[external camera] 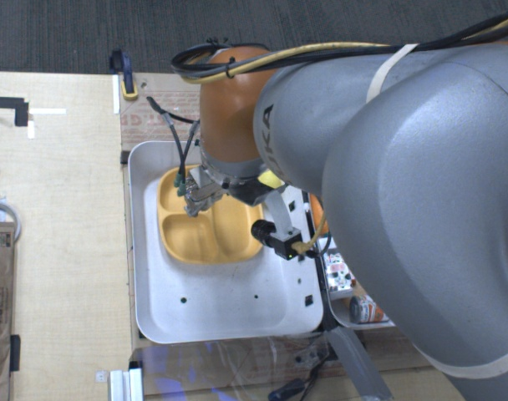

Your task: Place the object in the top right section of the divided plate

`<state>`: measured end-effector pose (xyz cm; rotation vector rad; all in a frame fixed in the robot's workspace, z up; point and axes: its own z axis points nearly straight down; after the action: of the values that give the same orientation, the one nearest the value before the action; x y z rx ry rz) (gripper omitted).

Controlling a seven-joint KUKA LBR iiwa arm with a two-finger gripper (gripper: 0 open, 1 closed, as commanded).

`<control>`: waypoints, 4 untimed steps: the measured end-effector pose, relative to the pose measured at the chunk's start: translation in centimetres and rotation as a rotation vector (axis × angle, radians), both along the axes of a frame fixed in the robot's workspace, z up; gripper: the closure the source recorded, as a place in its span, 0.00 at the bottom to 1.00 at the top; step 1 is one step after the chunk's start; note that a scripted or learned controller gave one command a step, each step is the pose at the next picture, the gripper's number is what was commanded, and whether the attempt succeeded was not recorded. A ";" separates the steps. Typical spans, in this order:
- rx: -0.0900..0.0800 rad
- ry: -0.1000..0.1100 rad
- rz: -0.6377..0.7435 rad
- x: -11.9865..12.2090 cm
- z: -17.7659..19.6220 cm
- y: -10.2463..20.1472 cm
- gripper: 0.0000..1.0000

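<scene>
Though half-hidden, gripper (pixel 195 193) over divided plate (pixel 205 241).

We see the plate (pixel 205 239) lying in the left bin (pixel 216 312), toward its far side, on the tabletop (pixel 58 224). The arm (pixel 388 182) reaches in from the right over both bins, and its claw (pixel 195 192) hangs above the plate's far part. The right bin (pixel 347 312) sits just beside the left one, mostly under the arm, with small items (pixel 354 295) in it.
</scene>
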<state>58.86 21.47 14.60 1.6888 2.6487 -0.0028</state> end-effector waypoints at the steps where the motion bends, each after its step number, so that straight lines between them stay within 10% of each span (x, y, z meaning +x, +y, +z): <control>1: 0.000 0.000 0.000 0.0 0.0 0.0 0.00; 4: 0.000 -0.001 0.185 -4.9 15.3 -0.2 0.00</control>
<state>54.00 21.28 29.95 1.4361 2.7926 -0.0028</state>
